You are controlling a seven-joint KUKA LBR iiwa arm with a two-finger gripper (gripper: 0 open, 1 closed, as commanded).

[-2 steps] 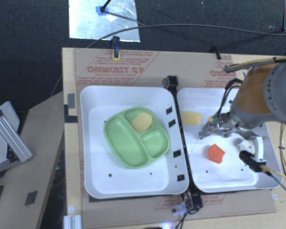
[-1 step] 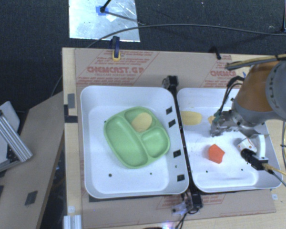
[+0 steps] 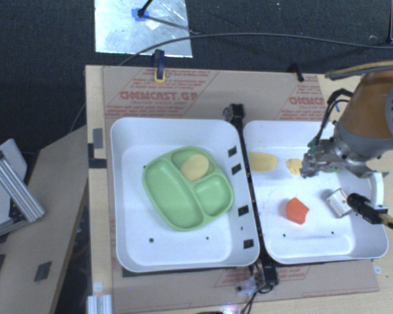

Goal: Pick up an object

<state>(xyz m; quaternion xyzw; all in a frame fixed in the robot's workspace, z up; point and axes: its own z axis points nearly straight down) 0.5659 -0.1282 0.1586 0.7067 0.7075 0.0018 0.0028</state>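
Pincer (image 3: pixel 310 167) is seen low over the right bin (image 3: pixel 367 244), beside a small yellow piece (image 3: pixel 293 166); its state cannot be told. Approach is judged in hand; descent and closure are called for. An orange block (image 3: pixel 297 210), matte and faceted, lies nearer the front edge. A yellow oval (image 3: pixel 262 161) lies by the left wall.
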